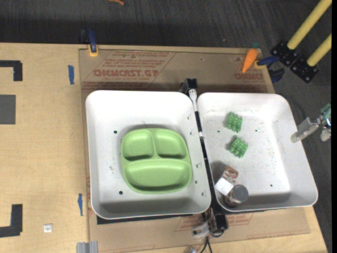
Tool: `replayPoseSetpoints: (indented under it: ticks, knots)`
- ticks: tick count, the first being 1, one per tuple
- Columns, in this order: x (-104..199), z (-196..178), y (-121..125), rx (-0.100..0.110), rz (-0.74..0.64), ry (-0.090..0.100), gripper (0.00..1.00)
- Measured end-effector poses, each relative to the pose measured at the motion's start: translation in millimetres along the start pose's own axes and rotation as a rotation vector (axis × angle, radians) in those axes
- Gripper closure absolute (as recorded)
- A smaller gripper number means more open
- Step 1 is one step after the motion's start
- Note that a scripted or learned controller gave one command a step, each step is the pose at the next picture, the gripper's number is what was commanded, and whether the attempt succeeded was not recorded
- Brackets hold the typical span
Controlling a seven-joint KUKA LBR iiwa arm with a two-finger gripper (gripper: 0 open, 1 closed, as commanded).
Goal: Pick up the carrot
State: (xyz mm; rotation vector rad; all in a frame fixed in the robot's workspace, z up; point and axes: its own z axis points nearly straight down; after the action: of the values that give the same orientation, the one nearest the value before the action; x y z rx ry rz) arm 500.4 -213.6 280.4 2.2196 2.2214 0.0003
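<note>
Claw (pixel 309 129) sits at right bin's (pixel 274 167) right rim, outside it; spread or pressed, cannot tell. Step, as I judge: approach, carrot not yet reached.

Right bin, near corner: can (pixel 238 194) touching a small box (pixel 225 184). Mid-bin: two green blocks (pixel 234 122), apart. Left of right bin: left bin (pixel 105 141) holding a green tray (pixel 155 159).

Carrot (pixel 248 62) lies beyond right bin's far rim, outside both bins. Next move calls for travel past that rim, then descent.
</note>
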Motion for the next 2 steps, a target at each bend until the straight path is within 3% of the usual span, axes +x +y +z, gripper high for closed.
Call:
replayPoseSetpoints:
  ticks: [1,2]
  knots:
    - [-9.8,68.3,46.3,0.001,0.441,0.0,0.0]
    - [-9.8,68.2,46.4,0.001,0.44,0.0,0.0]
